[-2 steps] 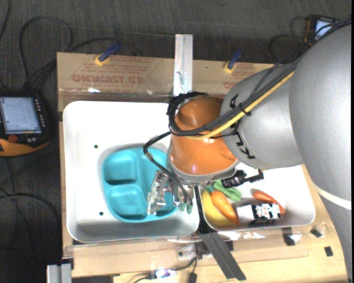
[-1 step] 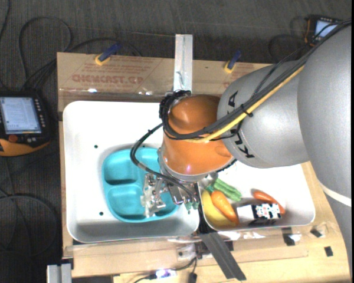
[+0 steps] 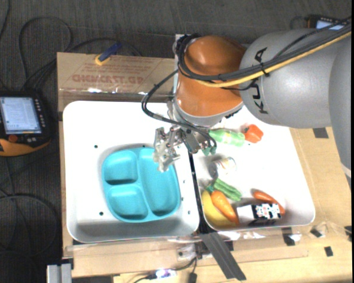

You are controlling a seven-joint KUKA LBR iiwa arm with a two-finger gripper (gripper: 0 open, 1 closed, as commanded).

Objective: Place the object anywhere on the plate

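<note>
Here my claw (image 3: 165,152) hangs over the blue plate's (image 3: 135,187) top edge, grip state unclear to me, while the toy food (image 3: 224,202) waits in the right bin (image 3: 295,175).

Dark grey carpeted floor (image 3: 76,16) with black cables (image 3: 23,69) trailing across it, a handheld control pendant (image 3: 17,122) with a lit screen lying at the left, a flattened brown cardboard sheet (image 3: 115,75) with red print, pale wooden table (image 3: 324,158) surface at right
</note>
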